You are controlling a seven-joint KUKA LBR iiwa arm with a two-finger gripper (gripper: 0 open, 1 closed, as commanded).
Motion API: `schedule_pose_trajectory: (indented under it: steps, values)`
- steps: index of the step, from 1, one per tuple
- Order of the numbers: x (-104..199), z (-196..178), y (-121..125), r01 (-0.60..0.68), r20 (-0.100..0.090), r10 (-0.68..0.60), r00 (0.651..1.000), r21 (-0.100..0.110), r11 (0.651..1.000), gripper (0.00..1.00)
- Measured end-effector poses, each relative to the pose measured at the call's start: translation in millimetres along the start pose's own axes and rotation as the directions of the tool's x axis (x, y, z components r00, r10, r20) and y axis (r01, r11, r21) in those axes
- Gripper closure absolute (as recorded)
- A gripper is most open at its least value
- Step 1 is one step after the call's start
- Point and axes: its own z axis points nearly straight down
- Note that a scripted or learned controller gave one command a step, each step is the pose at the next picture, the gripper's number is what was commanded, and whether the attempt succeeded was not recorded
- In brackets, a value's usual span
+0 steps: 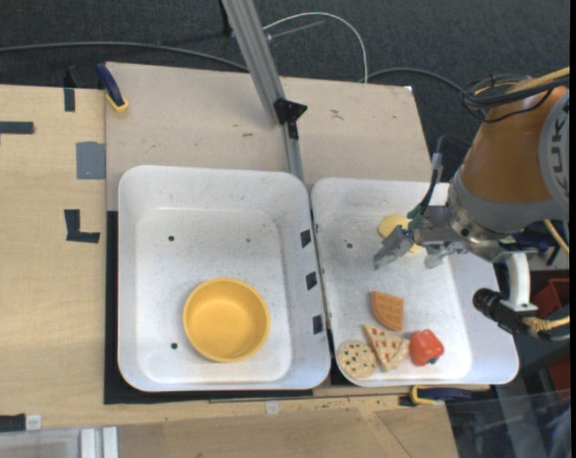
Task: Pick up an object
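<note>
Left bin (145, 198): smooth white plastic, shallow, rounded corners; a round yellow bowl (226, 319) sits near its front edge.
Right bin (350, 208): same speckled white plastic.
Toys: by the right bin's front edge, a ridged orange waffle (387, 309), a pizza wedge (385, 346), a dotted round cookie (357, 359), a glossy red pepper (425, 347).
Yellow piece (394, 225): rounded, near the right bin's back edge, partly hidden.
Hand (402, 246): dark metal fingers spread apart, gripping nothing, just beside the yellow piece.
</note>
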Motion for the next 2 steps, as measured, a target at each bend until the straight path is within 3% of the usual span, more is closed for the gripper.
schedule_pose_trajectory:
  steps: [1,2]
  values:
    - [-0.2,-0.1,0.0,0.000,0.000,0.000,1.000,0.000,1.000,0.00]
    - [-1.9,56.0,-10.8,-0.002,0.000,0.002,1.000,0.005,1.000,0.00]
